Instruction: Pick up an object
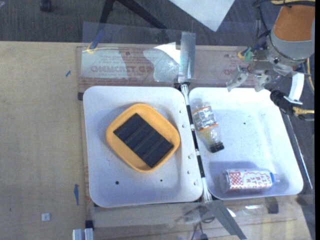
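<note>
Nearest the camera, a red-and-white patterned tube (248,179) lies on its side along the front of the right bin (260,109). Behind it, by the divider, lies a small bottle with a dark cap (207,126). My gripper (247,80) hangs above this bin's far edge, fingers spread, holding nothing. An orange dish with a dark ridged insert (142,136) fills the left bin (100,109).

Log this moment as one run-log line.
gripper: over right bin's far edge, holding nothing | right bin: small bottle, red-patterned tube | left bin: yellow tray | pick: not started
</note>
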